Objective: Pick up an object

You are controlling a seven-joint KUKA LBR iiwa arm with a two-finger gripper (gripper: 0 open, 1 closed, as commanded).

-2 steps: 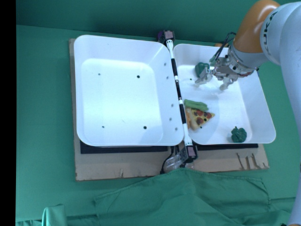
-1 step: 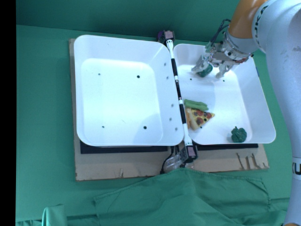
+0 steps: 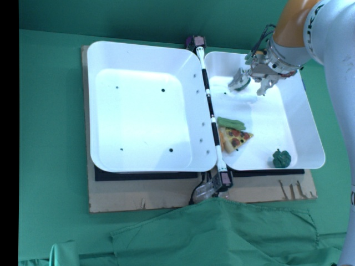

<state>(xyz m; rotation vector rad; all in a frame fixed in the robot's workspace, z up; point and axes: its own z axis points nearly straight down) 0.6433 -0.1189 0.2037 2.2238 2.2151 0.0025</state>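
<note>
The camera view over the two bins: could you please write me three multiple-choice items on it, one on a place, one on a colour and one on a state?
1. Where is the pizza slice?
A. in the left bin
B. in the right bin
C. on the green cloth

2. What colour is the band above the arm's wrist?
A. blue
B. black
C. orange

3. How does the pizza slice rest?
A. flat on the bin floor
B. standing on its edge
C. hanging in the air

Key: 1 B, as it lies beside the right bin's inner wall; 2 C, as the band is plainly orange against the grey arm; 3 A, as its whole topped face is turned up.
</note>
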